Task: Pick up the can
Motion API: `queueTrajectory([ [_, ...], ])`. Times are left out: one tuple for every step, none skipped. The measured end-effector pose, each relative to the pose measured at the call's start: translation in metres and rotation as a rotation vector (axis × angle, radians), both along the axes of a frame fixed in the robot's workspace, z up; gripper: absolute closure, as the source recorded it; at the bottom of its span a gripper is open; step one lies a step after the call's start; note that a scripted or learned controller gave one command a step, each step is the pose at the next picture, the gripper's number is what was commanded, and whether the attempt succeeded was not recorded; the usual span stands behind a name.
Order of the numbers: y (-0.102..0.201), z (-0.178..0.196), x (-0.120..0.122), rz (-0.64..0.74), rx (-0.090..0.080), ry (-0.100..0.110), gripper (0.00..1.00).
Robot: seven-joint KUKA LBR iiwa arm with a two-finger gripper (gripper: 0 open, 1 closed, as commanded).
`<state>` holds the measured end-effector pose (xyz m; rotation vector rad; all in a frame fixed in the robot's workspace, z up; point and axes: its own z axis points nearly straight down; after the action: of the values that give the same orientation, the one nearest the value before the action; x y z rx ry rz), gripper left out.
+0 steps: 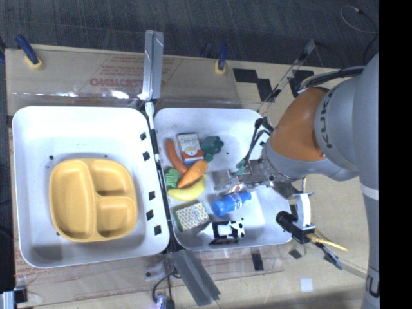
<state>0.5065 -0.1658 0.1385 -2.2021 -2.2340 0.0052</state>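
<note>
Over the right bin (254, 118), the grey arm (341, 131) with its orange band reaches in from the right, and its gripper (237, 184) sits low among the items near the bin's middle. Whether it is open or closed cannot be told from this angle, and nothing can be seen clamped in it. Just below and touching the gripper's end lies a blue bottle-like item (230, 203), tilted, with something small and red and white (235, 188) right at its upper end. The can (187, 145), with a blue and orange label, lies toward the bin's upper left, apart from the gripper, beside a dark green toy (211, 147) and a reddish sausage (173, 154). Below it rest a carrot (193, 174), a banana (187, 191) and a green piece (171, 177) against the left wall. A patterned box (191, 215) and a black and white toy (228, 230) lie near the bottom edge. The left bin (32, 127) holds a yellow divided tray (94, 198). Both bins sit on the table (77, 66).
</note>
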Motion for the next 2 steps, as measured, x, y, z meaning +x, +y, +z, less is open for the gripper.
queueTrajectory([
  [-0.011,-0.041,0.043,-0.306,-0.002,-0.003,0.00],
  [-0.010,-0.031,0.044,-0.300,0.000,-0.001,1.00],
])
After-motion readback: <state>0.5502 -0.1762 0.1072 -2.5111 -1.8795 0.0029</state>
